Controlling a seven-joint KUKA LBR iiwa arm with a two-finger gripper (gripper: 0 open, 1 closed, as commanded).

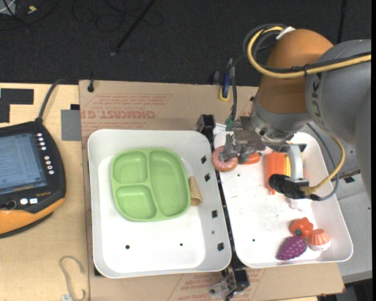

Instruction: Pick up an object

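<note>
Hovering at the right bin's (250, 256) left wall, the gripper (230, 150) met a pink donut (224, 160); grip unclear; nothing lifted yet.

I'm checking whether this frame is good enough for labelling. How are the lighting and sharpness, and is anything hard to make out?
Camera view: even light, soft shadows, no strong glare on the white bins. The green tray and purple grapes look crisp. The gripper by the pink donut is dark and cluttered, so its fingers are hard to read. The background is dim.
</note>
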